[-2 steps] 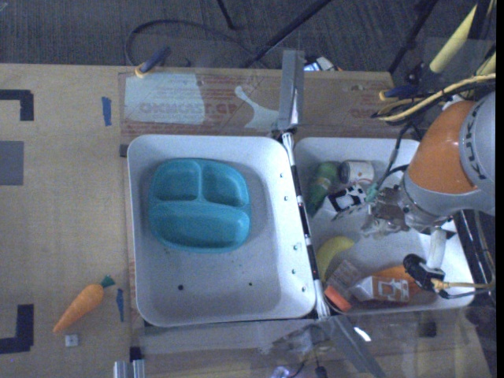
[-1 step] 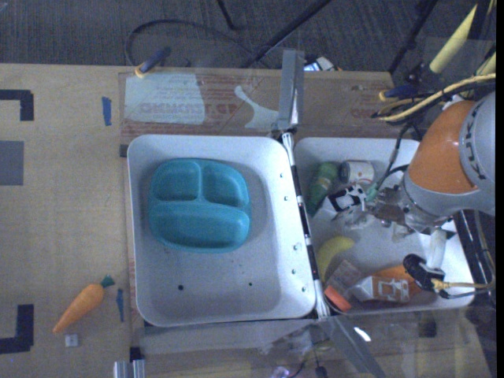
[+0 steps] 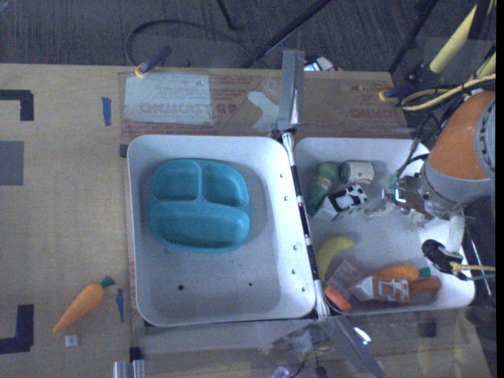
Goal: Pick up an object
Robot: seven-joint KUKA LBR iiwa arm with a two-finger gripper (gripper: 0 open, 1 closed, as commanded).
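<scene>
Orange carton (image 3: 383, 287) lies at the right bin's (image 3: 376, 235) near edge.
Gripper (image 3: 400, 196) hangs over that bin's right side, grip state unclear; cow toy (image 3: 347, 199) and green bottle (image 3: 320, 184) lie left; blue tray (image 3: 199, 204) occupies the left bin (image 3: 213, 286).

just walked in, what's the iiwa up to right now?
The arm's gripper is down over the right bin, near its right side, among a clutter of small items: a green bottle, a black-and-white toy, a yellow piece. Nothing is visibly held. The left bin holds a teal divided plate. A toy carrot lies on the bench outside the bins.
</scene>
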